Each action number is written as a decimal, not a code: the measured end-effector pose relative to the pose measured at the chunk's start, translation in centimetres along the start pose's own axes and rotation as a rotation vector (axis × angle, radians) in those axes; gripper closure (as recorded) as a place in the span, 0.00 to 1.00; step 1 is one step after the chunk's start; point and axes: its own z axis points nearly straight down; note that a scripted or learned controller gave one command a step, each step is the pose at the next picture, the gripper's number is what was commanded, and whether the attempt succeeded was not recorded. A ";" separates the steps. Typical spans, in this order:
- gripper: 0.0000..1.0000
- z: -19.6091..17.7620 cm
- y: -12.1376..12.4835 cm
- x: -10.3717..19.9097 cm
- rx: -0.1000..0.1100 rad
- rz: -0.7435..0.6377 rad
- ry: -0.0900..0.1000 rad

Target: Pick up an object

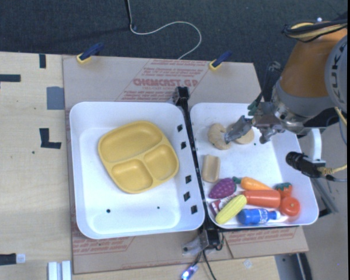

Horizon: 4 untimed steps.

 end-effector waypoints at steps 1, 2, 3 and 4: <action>0.00 -15.0 -1.7 3.2 -0.018 -0.004 -0.001; 0.00 -14.0 -4.0 5.5 0.001 -0.002 0.001; 0.00 -30.7 -7.7 9.5 -0.020 -0.005 0.002; 1.00 -30.7 -7.6 9.4 -0.001 -0.001 -0.001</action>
